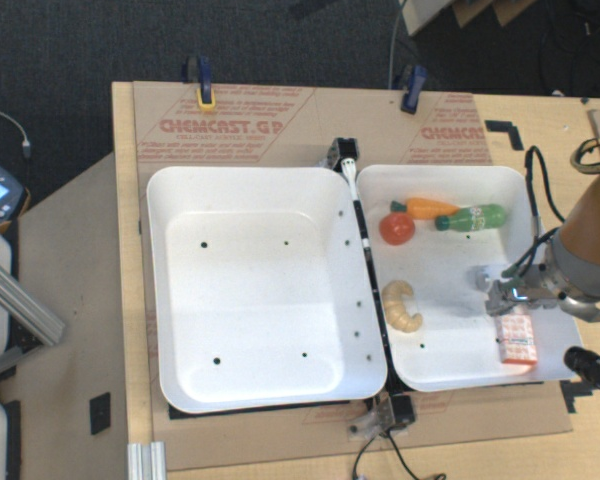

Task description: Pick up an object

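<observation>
Tool (502, 290) hovers just above the small red-and-white printed carton (517, 339) in the right white bin (450, 176); grip state unclear, can't tell. Carton probably light, stiff: pinch its long sides.

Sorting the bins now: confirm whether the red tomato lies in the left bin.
No. The red tomato lies in the right bin, beside the carrot.
</observation>
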